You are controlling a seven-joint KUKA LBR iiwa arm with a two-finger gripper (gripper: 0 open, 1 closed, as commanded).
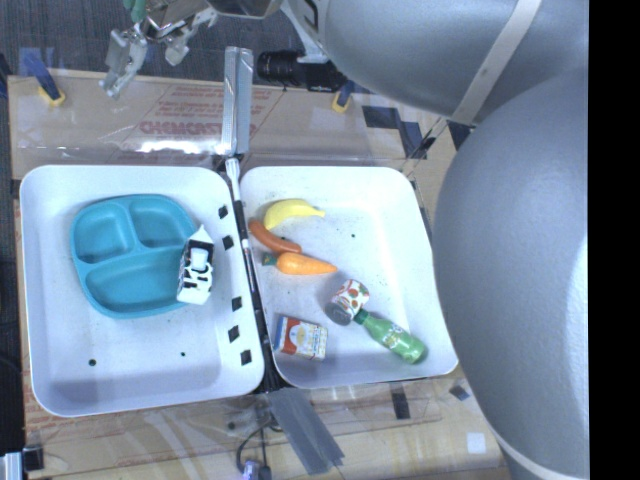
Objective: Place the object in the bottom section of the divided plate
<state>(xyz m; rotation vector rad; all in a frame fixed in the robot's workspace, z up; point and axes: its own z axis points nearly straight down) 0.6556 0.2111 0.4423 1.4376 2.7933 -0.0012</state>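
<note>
At the top edge we see the gripper partly cut off; we cannot tell its state, nor identify the carton overlapping the plate.

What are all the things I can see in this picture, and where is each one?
Bins: 2, white, side by side on the bench; left bin, right bin.
Divided plate: 1, blue, left bin.
Cow toy: 1, black and white, on the plate's right edge.
Banana: 1, yellow, right bin, top.
Carrots: 2, orange, right bin, below the banana; one, the other.
Can: 1, red and white, right bin, middle.
Bottle: 1, green, right of the can.
Carton: 1, orange and white, right bin, bottom.
Arm: 1, grey, right side.
Hand: 1, metal, above the bins, top left.
</note>
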